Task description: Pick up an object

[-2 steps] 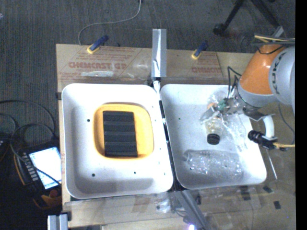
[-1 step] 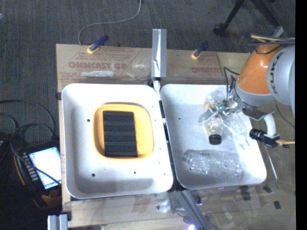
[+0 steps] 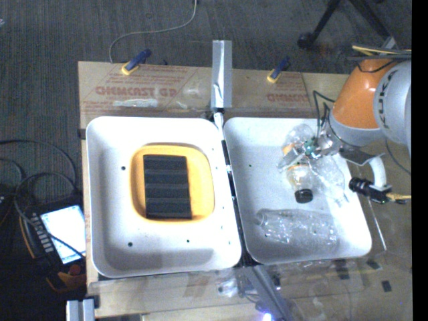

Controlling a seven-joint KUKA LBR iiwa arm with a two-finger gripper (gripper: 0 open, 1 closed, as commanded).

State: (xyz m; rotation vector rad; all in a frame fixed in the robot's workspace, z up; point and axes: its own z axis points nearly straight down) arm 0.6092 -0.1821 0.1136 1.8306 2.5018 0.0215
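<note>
Where the bench (image 3: 100, 89) shows bare, it is a brown board printed with faded red lettering, held at its far edge by two blue-and-yellow clamps (image 3: 136, 61), and it stands on a dark grey carpeted floor (image 3: 67, 19) with a thin cable (image 3: 167, 29) looping across it. Black chair legs (image 3: 334, 5) cross the floor beyond the arm. Two white bins sit side by side on the board, touching along a metal strip (image 3: 221, 72) that runs up between them.

The gripper (image 3: 313, 147) reaches in over the far part of the right bin (image 3: 254, 179), under the orange band (image 3: 358, 99) of the arm; its fingers are lost among glinting clear plastic, so I cannot tell whether they are wide or closed, or whether they hold anything. Just at and below the gripper lies a crumpled clear plastic bottle (image 3: 314, 169) with a black cap (image 3: 303, 194). Nearer the camera from the gripper, by the bin's front wall, lies a second clear plastic bottle (image 3: 297, 226) on its side, apart from the first.

Well to the gripper's far side, across the strip, the left bin (image 3: 107, 246) holds a yellow tray (image 3: 204, 179) with a black ribbed block (image 3: 167, 186) in it. Beyond that bin, off the bench, a tablet (image 3: 63, 229) with a lit screen lies among black cables.
</note>
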